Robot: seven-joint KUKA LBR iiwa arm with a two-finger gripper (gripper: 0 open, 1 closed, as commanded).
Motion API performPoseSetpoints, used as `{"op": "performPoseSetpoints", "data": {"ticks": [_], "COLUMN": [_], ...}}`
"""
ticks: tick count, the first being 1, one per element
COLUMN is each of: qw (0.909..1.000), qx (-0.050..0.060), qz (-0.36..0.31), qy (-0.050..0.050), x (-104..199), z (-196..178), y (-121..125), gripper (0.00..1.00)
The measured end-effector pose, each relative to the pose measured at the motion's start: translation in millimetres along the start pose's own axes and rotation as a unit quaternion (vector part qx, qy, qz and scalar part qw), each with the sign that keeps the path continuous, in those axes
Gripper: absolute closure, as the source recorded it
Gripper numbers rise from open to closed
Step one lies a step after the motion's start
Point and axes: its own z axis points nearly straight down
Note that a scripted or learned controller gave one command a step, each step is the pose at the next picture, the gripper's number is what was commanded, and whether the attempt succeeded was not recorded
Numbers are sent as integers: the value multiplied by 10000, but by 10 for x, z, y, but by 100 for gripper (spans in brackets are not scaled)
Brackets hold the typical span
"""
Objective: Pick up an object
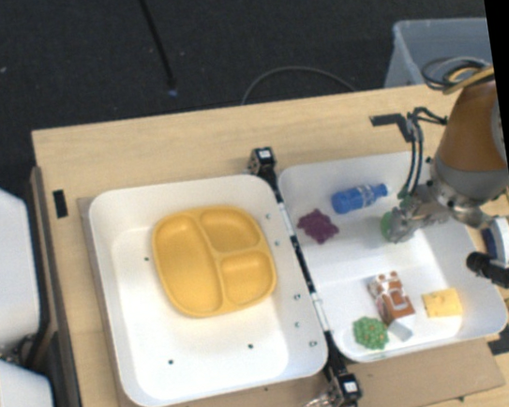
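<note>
Two white bins [126,359] on the table [133,150]; one yellow tray [214,259]; five small objects; gripper [400,223] at a greenish object [393,226], jaws' state indiscernible.

Left bin [135,358] holds a yellow divided plate [213,258], lying flat toward the bin's upper middle. Right bin [322,178] holds a blue bottle [359,196] on its side near the top, a purple piece [317,226] to its lower left, and along the bottom a green piece [370,332], a brown-and-white block [392,297] and a yellow block [442,303]. Gripper [398,225] reaches in from the right and sits low over the bin's right middle, at a small green object [391,224]; whether it grips that object cannot be made out.
</note>
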Motion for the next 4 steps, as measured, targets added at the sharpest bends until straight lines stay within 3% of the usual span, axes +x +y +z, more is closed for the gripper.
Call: {"op": "performPoseSetpoints", "data": {"ticks": [1,2,4], "qw": [10000,10000,10000], "qx": [34,47,56], "qz": [-25,-21,-42], "qy": [-2,4,13], "x": [-17,-32,941], "z": [-611,-813,-754], "y": [-55,-42,95], "gripper": [100,100,100]}}
